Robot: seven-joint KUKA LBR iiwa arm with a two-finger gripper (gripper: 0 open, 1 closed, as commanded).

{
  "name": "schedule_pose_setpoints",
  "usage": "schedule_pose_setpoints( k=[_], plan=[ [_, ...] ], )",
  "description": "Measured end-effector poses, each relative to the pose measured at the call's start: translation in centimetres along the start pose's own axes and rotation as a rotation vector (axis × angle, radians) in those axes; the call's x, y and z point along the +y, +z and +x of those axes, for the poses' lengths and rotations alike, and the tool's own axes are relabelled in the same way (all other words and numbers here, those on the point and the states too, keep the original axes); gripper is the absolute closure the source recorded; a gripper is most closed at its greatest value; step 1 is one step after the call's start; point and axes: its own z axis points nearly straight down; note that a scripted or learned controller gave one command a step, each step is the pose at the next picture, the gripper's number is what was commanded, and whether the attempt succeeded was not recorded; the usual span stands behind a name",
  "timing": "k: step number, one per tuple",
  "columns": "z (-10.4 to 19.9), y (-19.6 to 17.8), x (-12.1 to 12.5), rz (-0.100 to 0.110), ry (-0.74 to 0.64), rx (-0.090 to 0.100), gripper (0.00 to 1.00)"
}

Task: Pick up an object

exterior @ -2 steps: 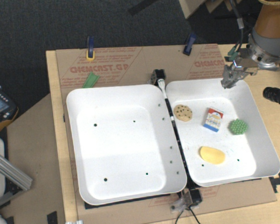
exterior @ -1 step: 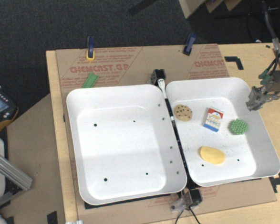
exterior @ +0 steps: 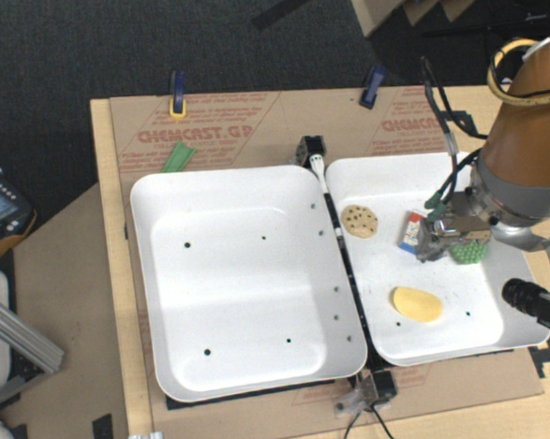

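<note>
Robot arm reaching into the right-hand white bin.

The gripper [exterior: 433,240] sits low near the right bin's [exterior: 375,174] far right side, just beside a small red-and-blue box [exterior: 411,231] and a green item [exterior: 468,250]; a cookie [exterior: 360,221] and yellow piece [exterior: 418,304] lie apart.

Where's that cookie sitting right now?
The cookie lies in the right bin, near its upper left corner, beside the divider, above the yellow object.

You have two smooth, glossy white plastic bins [exterior: 232,282] on a matt brown cardboard sheet [exterior: 249,122], over dark rough carpet [exterior: 47,51].
</note>
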Motion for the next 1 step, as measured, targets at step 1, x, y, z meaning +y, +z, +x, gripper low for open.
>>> schedule_pose_setpoints(
  k=[1],
  plan=[
    [6.51, 1.75, 4.58, -0.012, 0.002, -0.004, 1.00]
  ],
)
